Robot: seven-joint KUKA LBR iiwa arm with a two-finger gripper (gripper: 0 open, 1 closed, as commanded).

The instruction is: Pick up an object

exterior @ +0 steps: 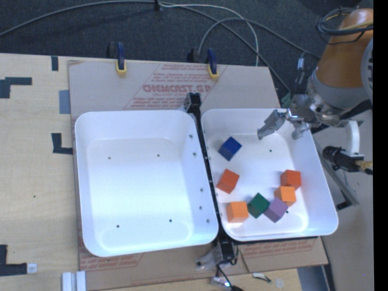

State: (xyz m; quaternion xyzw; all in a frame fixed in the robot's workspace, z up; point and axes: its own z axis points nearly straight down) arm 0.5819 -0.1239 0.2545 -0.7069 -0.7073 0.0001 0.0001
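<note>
Two white bins side by side on cardboard sheet [176, 83]. Left bin [82, 180]: bare white floor. Right bin [315, 162]: seven small blocks, all loose on the floor. Blue cube [230, 148] upper left, sits rotated diamond-wise, apart from the rest. Orange cube [228, 180] just below it, also turned on a diagonal. Front cluster: orange cube [237, 211], green cube [259, 205], purple cube [277, 210], touching or nearly so in a row. Two more orange cubes [287, 187] stacked along the right wall, close together. Blocks roughly cubic, no clear long axis. Gripper [284, 126] hovers over the right bin's back edge, fingers spread, nothing between them
</note>
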